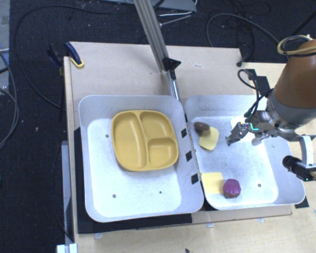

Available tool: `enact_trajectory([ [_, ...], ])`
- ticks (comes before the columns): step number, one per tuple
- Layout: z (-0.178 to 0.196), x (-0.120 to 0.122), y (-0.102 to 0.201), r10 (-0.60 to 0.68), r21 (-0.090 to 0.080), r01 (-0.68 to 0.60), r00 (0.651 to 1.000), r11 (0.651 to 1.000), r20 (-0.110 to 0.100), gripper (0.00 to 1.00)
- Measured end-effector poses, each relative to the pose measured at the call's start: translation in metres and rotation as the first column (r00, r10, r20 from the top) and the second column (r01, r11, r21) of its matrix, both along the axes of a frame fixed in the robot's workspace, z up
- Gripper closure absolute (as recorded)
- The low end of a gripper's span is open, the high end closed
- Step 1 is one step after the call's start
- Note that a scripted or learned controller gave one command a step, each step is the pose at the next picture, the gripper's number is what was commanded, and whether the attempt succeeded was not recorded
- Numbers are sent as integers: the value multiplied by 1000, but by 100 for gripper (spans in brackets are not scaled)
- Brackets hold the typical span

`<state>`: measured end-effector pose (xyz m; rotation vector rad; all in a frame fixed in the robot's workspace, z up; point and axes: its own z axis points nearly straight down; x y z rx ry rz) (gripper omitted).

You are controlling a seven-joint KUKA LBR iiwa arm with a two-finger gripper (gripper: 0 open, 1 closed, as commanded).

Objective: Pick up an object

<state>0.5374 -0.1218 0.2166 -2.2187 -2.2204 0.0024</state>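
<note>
The right bin (268,162) holds a small brown object (201,126) near its left wall, with a pale yellow rounded piece (209,139) touching it. A yellow square block (211,182) and a purple object (231,188) lie side by side at the bin's front left. My gripper (238,135) hangs over the middle of the right bin, to the right of the pale yellow piece and apart from it. Its fingers point left and downward with nothing seen between them.
The left bin (95,157) carries a yellow divided tray (145,140). A metal pole (152,28) slants down to the seam between the bins. The arm's grey body and orange band (300,73) fill the space over the right bin's right side.
</note>
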Motion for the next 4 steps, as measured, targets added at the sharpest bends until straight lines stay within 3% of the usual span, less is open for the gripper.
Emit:
enact_trajectory([
  [1, 1, 1, 0, 0, 0, 0, 1000, 1000, 3, 0],
  [3, -108, -18, 0, -2, 1, 2, 1000, 1000, -3, 0],
  [4, -123, -17, 0, -2, -1, 2, 1000, 1000, 3, 0],
])
